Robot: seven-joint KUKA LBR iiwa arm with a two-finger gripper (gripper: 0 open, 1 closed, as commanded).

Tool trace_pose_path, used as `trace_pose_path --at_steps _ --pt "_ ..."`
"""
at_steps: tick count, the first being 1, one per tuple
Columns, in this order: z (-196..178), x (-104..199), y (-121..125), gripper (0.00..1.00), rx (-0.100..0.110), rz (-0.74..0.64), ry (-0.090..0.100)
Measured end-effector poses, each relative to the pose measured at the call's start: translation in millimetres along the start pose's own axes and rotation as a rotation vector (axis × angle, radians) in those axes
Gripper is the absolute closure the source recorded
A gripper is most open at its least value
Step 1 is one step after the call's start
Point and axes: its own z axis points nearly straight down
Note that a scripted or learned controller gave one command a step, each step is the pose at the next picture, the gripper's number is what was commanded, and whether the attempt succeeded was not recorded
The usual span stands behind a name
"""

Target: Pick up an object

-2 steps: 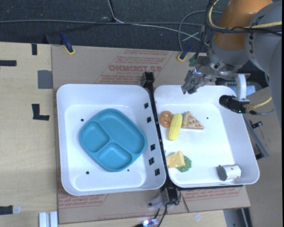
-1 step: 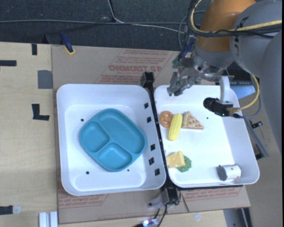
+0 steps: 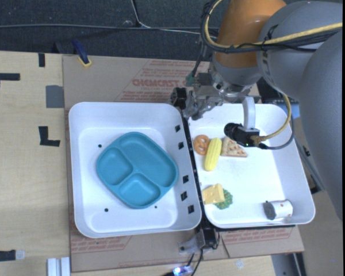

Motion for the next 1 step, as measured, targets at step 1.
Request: trace_pose_path --at_steps 1 --pt "0.6 50.1 -6.0 1.00 0.000 0.001 -0.001"
